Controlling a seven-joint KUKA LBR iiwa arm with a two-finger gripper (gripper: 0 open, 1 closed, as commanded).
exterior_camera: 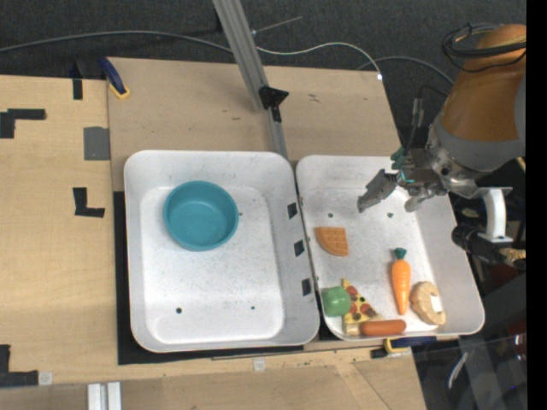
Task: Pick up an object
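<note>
- The claw hangs over the upper part of the right bin; its two fingers are spread apart, with nothing between them.
- The nearest thing, I judge, is the orange waffle piece. It lies flat, below the claw and a little to the left of it, apart from the fingers.
- The carrot lies lower than the waffle piece and to its right, its long axis almost up-and-down in the view, with the green top toward the claw.
</note>
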